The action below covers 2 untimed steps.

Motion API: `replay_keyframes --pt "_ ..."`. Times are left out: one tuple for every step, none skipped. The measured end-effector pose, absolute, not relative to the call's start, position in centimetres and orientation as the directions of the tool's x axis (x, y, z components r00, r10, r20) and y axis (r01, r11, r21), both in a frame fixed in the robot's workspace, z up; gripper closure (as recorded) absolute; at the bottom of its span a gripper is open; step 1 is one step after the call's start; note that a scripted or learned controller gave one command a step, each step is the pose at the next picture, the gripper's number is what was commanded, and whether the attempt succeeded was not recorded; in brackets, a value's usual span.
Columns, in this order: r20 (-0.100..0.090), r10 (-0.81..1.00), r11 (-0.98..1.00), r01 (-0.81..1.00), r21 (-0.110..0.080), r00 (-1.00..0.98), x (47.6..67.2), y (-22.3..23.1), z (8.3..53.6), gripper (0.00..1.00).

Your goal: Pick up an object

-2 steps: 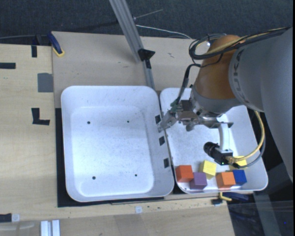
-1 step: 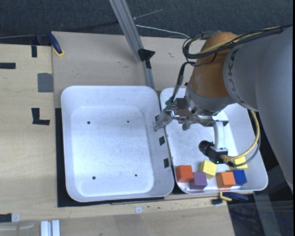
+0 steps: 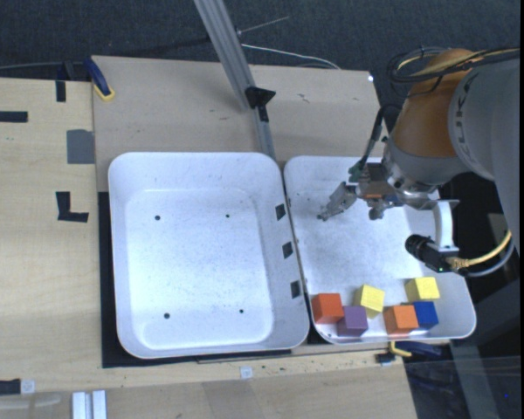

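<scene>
Several small blocks lie along the near edge of the right bin (image 3: 332,173): an orange block (image 3: 327,306), a purple block (image 3: 355,319), a yellow block (image 3: 371,298), a second orange block (image 3: 403,318), a blue block (image 3: 425,313) and another yellow block (image 3: 424,288). My gripper (image 3: 332,208) hangs over the upper middle of the right bin, well back from the blocks, its fingers pointing left and down. Nothing shows between the fingers.
The left bin (image 3: 122,199) sits beside the right one, with black clips along the shared wall. A slanted metal pole (image 3: 231,51) rises from the back of the bench. A cable with a yellow fitting (image 3: 472,260) hangs off the wrist.
</scene>
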<state>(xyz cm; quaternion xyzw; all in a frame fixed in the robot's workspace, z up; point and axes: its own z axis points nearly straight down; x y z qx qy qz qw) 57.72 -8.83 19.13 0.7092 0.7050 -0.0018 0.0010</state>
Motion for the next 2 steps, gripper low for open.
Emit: replay_keyframes --pt "0.003 1.000 0.010 1.000 0.002 -0.010 65.7 3.3 19.2 0.00" --pt "-0.004 1.000 -0.005 1.000 0.003 0.005 66.5 -5.1 23.2 0.00"
